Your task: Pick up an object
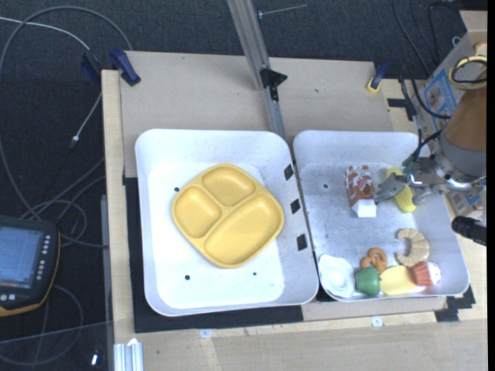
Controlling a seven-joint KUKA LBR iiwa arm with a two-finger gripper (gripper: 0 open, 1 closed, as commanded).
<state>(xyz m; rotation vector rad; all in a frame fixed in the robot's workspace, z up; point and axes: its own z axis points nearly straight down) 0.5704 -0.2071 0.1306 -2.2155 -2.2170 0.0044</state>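
Note:
My gripper reaches into the right bin from the right, low over its upper right part. A small yellow toy lies right at the gripper's tip; whether it is held is unclear. Just left of it stands a red and white carton. Along the bin's front edge lie a croissant, a pretzel, a green pepper, a yellow lemon, a red toy and a white piece.
The left bin holds a yellow divided plate. A metal pole slants up from between the bins. Cables and a tablet lie off the bench to the left.

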